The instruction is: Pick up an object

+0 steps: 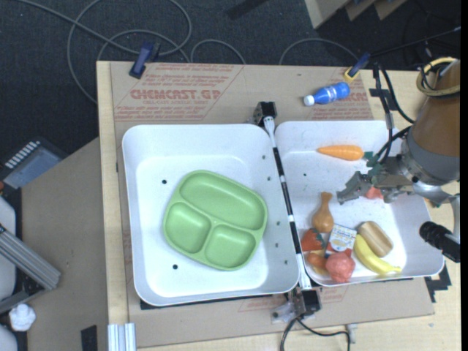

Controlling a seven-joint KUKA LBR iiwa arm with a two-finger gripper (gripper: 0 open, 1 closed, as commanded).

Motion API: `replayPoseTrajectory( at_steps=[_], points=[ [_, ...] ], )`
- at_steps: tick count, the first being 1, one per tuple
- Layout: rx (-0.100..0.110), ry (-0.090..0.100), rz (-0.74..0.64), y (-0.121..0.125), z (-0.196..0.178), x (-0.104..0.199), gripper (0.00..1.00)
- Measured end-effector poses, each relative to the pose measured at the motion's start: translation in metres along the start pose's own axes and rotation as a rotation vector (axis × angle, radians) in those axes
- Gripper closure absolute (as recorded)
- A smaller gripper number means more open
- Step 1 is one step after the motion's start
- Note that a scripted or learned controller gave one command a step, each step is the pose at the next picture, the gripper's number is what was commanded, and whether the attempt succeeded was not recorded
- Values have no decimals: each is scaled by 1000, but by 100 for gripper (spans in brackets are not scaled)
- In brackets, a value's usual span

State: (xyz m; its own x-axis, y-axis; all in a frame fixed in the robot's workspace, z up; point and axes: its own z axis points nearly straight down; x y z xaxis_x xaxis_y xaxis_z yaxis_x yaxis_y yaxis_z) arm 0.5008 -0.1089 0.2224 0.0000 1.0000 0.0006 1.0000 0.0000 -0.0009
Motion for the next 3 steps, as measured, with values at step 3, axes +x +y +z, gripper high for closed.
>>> replayPoseTrajectory(
  at_steps=[3],
  points=[
    [2, 1, 1, 32, 138, 12, 0]
  ],
)
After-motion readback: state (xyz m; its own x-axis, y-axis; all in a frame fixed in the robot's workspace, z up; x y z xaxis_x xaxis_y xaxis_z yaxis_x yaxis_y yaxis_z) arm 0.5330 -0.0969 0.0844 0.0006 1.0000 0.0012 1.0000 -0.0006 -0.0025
